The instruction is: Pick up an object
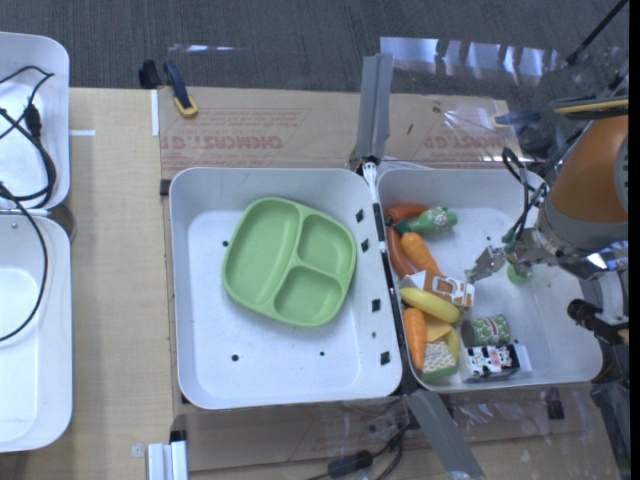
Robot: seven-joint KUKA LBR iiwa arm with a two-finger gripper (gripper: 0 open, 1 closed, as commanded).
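Observation:
The right bin holds several toy foods along its left side: an orange carrot, a second carrot, a yellow banana, a dark green vegetable, a small printed carton, a green can and a black-and-white box. My gripper hangs over the middle of this bin, pointing left, just right of the carton and above the can. Nothing shows in its grasp. A small green piece lies right beside it.
The left bin holds a light green divided plate. A grey divider rises between the bins at the back. The orange-banded arm fills the right side. White tubs with black cables stand at far left.

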